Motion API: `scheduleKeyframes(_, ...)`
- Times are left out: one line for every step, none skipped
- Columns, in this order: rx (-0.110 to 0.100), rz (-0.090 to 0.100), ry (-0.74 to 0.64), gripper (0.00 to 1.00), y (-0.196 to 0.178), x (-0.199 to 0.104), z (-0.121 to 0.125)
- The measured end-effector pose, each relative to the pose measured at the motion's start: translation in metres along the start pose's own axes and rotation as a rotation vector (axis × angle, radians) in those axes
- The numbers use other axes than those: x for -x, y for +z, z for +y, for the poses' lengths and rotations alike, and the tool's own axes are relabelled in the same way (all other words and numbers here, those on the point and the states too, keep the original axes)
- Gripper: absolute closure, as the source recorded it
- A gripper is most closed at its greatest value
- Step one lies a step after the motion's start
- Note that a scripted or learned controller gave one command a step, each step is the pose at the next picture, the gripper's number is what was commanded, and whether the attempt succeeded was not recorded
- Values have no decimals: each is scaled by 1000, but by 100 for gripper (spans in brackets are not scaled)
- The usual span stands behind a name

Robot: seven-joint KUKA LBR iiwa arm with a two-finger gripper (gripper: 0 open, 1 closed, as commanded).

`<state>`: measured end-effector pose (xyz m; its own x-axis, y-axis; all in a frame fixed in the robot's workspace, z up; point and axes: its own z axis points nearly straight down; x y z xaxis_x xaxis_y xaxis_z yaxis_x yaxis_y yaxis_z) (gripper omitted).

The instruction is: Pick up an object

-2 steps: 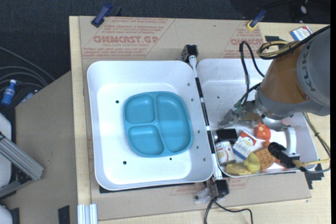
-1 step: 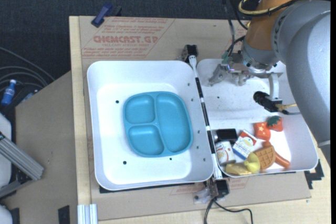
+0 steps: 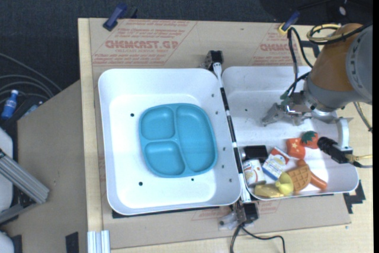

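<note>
The claw [image 3: 273,117] hangs over the bare floor of the right bin [image 3: 249,92], up in the middle part of that bin, well apart from the pile of stuff. Honestly can't tell if it's apart or together from this angle, it just looks like a grey metal blob poking left off the wrist, and there's nothing visibly gripped in it.

Going from the near end back: the toys are all bunched in the near corner of the right bin. Right at the near wall there's a yellow banana-ish piece [image 3: 267,191] touching a yellow-green round fruit [image 3: 285,186], with a brown waffle-looking thing [image 3: 300,176] leaning against them and an orange strip [image 3: 318,182] just beside it. A bit further back sit a little white can [image 3: 252,172] and a small white and blue carton [image 3: 275,164], side by side, then a black block [image 3: 255,152] by the divider. On the right side of the pile is a red tomato-like toy [image 3: 296,147] with a second red piece with a green top [image 3: 309,138] touching it.

The left bin [image 3: 118,89] has 1 thing in it, a blue divided plate [image 3: 177,139] with 3 compartments, sitting about centre.

Both bins rest on a cardboard sheet [image 3: 142,38] on the tabletop. The grey arm [image 3: 349,77] with its orange band comes in from the right, above the far half of the right bin.
</note>
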<state>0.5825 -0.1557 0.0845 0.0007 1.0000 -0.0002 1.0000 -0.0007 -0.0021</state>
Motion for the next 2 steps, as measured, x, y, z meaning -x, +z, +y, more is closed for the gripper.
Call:
scheduleKeyframes(3, 0, -1, 0, -1, 36, 43)
scheduleKeyframes(5, -2, -3, 100, -11, 35, 44)
